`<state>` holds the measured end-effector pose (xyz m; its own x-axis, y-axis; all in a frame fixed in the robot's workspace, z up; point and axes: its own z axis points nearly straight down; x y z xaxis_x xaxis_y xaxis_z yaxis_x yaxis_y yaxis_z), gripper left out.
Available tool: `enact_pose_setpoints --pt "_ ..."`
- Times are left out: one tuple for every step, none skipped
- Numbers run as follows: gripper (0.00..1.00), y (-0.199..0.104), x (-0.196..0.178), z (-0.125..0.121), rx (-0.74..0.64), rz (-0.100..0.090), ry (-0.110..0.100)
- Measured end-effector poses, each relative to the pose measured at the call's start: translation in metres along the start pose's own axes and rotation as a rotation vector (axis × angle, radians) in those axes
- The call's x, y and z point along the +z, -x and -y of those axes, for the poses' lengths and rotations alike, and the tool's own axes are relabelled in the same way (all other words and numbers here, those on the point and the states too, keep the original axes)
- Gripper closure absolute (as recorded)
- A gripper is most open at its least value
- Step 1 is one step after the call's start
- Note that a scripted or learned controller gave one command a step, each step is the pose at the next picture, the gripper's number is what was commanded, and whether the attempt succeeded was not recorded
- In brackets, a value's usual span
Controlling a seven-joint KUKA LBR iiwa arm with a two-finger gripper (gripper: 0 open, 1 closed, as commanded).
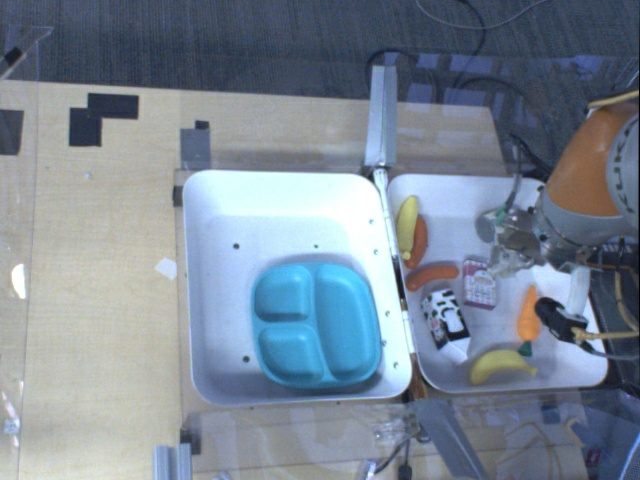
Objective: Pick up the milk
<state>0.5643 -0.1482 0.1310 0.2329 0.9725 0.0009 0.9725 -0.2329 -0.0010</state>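
- Nearest, low in the right bin (pixel 590 373): a yellow banana (pixel 502 365) by the front wall.
- Milk (pixel 444 316), a carton with black-and-white cow print, lies just left of that banana, near the divider between the bins.
- Carrot (pixel 528 314) lies right of the milk; a pink carton (pixel 480 286) sits between them, slightly farther back.
- Sausage (pixel 431 275) lies just behind the milk; a second banana (pixel 407 225) lies with a red item by the divider.
- Tool (pixel 503 258) hangs over the pink carton; cannot tell how its jaws stand.
- Left bin (pixel 210 268) carries a blue divided tray (pixel 316 324).
- Wooden surface (pixel 100 288) lies around both bins.
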Motion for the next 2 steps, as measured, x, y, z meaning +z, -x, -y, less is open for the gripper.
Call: enact_pose_setpoints --pt "1.00 -0.009 -0.123 -0.014 0.105 0.002 0.004" --pt "1.00 -0.057 -0.252 0.026 0.174 0.002 0.005"
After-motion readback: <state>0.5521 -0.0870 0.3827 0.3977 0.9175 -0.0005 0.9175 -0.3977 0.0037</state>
